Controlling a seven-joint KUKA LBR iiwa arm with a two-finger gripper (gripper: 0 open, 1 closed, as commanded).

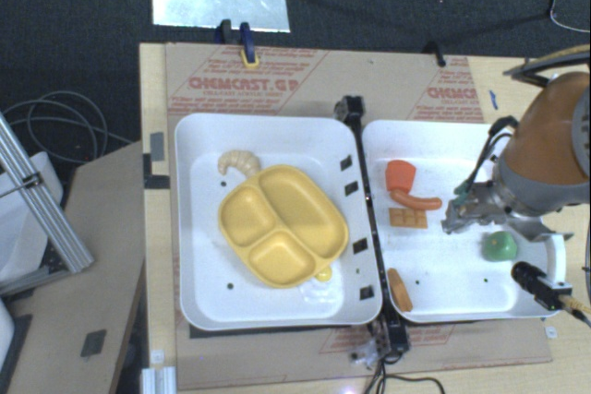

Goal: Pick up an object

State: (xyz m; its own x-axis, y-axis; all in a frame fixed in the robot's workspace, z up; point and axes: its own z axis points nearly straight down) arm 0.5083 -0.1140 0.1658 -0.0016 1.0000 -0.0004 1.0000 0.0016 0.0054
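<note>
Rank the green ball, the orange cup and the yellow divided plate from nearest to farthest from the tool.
From the tool:
1. Green ball, right bin, just beside it.
2. Orange cup, right bin, toward the divider.
3. Yellow divided plate, left bin.

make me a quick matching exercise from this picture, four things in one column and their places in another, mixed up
Things:
1. yellow divided plate
2. green ball
3. orange cup
4. cream curved piece

Places:
A. right bin, near its far left part
B. left bin, just beyond the plate
C. middle of the left bin
D. right bin, beside the gripper

Pairs: 1-C, 2-D, 3-A, 4-B
</note>
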